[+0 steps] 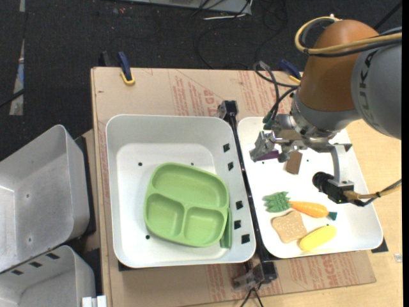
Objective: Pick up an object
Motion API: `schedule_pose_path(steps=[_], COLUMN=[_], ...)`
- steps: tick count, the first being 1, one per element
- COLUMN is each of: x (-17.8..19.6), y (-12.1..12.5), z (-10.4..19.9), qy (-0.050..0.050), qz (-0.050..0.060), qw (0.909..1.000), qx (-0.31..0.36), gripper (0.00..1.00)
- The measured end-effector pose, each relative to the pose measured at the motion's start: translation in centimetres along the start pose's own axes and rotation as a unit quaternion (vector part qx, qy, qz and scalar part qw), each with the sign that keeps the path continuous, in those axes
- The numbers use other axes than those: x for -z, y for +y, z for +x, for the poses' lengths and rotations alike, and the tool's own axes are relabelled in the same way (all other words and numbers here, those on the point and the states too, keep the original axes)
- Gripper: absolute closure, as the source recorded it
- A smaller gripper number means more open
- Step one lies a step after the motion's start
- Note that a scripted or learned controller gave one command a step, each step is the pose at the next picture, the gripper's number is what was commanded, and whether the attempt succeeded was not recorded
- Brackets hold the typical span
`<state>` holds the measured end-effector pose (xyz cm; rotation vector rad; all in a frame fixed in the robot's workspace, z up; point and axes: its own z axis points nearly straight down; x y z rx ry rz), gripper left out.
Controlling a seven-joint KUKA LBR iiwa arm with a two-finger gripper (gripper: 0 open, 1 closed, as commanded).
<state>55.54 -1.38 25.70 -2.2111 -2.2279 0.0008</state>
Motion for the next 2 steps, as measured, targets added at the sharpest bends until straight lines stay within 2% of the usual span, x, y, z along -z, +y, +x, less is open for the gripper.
schedule_pose_path(steps=[2], x=[-3.1], y=[-2.5], z=[9.9], qy=[0.0], qz=[0.001], qw=[1.0], qx=[0.0], gripper=[1.0])
